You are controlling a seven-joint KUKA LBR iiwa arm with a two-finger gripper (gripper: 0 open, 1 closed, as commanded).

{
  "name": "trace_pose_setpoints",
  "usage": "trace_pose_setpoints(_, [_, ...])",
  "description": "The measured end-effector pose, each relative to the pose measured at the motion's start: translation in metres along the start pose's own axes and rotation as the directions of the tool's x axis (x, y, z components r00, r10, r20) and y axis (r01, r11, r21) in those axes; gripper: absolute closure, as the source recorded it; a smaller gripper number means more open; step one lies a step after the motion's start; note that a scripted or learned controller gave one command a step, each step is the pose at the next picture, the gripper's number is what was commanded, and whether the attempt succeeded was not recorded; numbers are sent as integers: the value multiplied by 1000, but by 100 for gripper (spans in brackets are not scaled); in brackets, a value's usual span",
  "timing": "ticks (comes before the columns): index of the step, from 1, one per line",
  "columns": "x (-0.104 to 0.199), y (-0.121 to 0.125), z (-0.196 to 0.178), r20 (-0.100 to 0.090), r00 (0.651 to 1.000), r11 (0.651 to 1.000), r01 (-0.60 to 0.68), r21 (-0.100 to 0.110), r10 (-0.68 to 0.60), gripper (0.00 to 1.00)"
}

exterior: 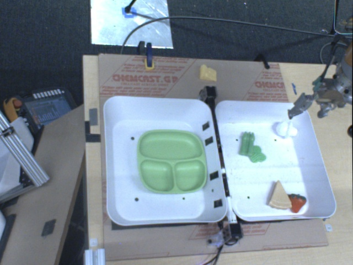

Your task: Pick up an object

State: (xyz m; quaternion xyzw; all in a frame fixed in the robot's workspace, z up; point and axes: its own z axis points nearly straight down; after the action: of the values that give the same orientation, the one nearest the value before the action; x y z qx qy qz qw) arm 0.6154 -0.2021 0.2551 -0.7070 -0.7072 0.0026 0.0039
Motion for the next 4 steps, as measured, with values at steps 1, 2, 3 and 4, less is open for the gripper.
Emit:
trace_pose_setpoints(1, [1,2,-7,3,1000,1000,3,-11,-3,0])
trace_pose_setpoints(2, [3,0,35,2,1000,1000,2,-9,-2,0])
trace_pose_setpoints(3, [7,-3,96,1,1000,1000,1,-6,-1,0])
trace_pose_setpoints(4, [15,4,149,1,1000,1000,5,-8,-5,0])
